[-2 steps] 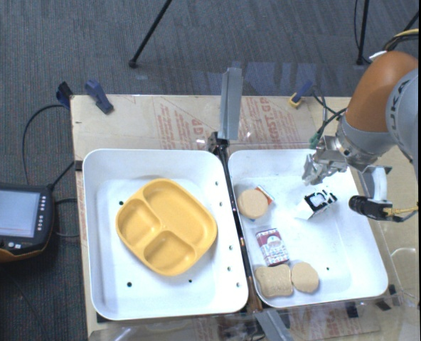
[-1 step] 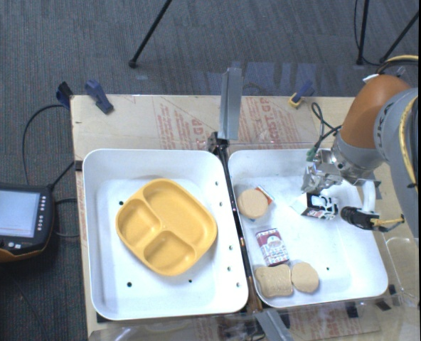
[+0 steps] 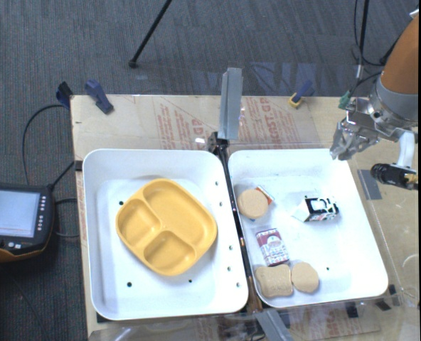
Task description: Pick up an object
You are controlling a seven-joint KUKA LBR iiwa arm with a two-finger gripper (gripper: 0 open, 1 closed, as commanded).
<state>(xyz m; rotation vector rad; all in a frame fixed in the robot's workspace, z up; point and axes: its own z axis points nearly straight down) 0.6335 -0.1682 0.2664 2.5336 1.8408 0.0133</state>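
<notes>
Nearest the camera, a tan square bread slice (image 3: pixel 274 280) and a round tan biscuit (image 3: pixel 305 277) lie touching in my right white bin (image 3: pixel 360 190), with a small red packet (image 3: pixel 272 246), a round cookie (image 3: pixel 253 204) and a black-and-white carton (image 3: pixel 319 209). The left white bin (image 3: pixel 97 190) holds a yellow divided plastic plate (image 3: pixel 166 226). My hand (image 3: pixel 347 148) hangs over the right bin's far corner, carrying nothing; its grip I cannot tell. I judge I'm only approaching: next, descend onto one item.

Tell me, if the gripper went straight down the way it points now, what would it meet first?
Probably the upper right rim of the right white bin, or bare floor just inside. The gripper hangs over that corner; height is unclear.
</notes>
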